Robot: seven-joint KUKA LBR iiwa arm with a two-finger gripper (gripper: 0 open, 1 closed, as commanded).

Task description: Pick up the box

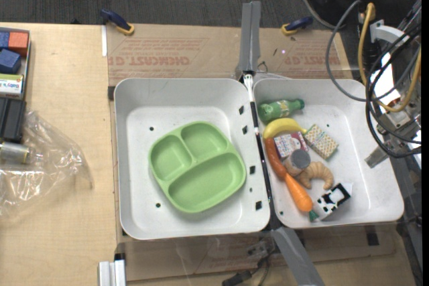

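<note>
In the right bin (375, 207), close to its middle, the box (322, 142) lies flat, a small pale one with a speckled pattern, turned at a slant. At 9 o'clock from it, just beside it, is a pink and white packet (289, 143), and a banana (283, 127) curves at 10 o'clock, its tip near the box's corner. A green bottle (281, 107) lies on its side at 11 o'clock, farther off. At 6 o'clock from the box sits a croissant (318, 175), with a grey disc (299, 159) touching it and a carrot (292, 183) running along the bin's left side. A black and white toy cow (332, 201) lies at 6 o'clock, near the bin's front wall. The gripper (382, 156) hangs at 3 o'clock from the box, well apart from it, under a tangle of cables (375, 77); whether it is spread or pressed together I cannot tell. The left bin (134, 211) holds a green divided plate (196, 166)
</note>
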